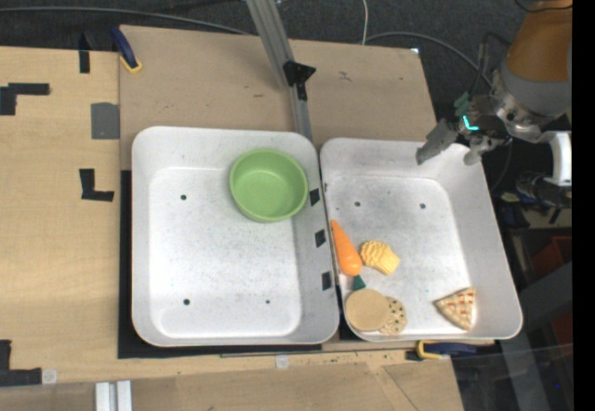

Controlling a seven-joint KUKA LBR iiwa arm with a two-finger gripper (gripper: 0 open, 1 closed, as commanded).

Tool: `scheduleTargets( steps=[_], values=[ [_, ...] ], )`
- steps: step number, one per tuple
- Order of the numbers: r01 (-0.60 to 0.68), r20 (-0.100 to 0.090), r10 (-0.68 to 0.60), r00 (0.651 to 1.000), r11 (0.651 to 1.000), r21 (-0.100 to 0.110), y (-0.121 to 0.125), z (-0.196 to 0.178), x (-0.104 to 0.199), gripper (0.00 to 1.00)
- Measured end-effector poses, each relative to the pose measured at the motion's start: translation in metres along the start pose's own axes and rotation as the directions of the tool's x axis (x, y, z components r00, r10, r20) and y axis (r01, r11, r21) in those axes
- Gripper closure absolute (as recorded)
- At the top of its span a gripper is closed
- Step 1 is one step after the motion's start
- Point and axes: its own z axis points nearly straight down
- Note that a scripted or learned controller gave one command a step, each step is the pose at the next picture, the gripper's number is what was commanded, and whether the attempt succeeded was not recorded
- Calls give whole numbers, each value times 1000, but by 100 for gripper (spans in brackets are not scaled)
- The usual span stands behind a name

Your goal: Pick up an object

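White plastic formed both bins; the right bin (483, 242) kept its food toys bunched at the lower middle of the frame: an orange carrot (346, 249) along the left wall, a yellow ridged piece (380, 257), a round cookie (370, 311) and a pizza slice (458, 307) near the bottom rim. Nothing was between the fingers of the gripper (451, 144), which hung spread over the bin's upper right corner, well apart from them, likely staging a descent. A green bowl (269, 184) sat in the left bin (167, 242).

Nothing for you to read here: no lettering, labels, brands or numbers can be made out on any surface.
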Motion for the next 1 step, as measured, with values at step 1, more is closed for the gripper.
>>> scheduleTargets(
  steps=[1],
  values=[
    [-1, 0, 1, 1000, 1000, 7, 0, 62, -7, 0]
  ],
)
